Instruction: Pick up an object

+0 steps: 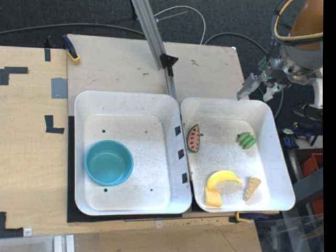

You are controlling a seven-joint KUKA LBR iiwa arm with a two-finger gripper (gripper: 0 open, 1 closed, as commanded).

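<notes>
Above the right bin's (273, 121) far right corner, gripper (255, 86) hovering with fingers spread, gripping nothing; lying well apart below: watermelon slice (193, 138), green vegetable (246, 139), banana (223, 179).

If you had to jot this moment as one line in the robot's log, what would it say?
gripper: above right bin's far rim, holding nothing | right bin: watermelon slice, green pepper, banana, cone | left bin: blue bowl

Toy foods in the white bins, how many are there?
5, all in the right bin: watermelon slice by its left wall, green pod toward the right, banana, orange block and cone near the front.
</notes>
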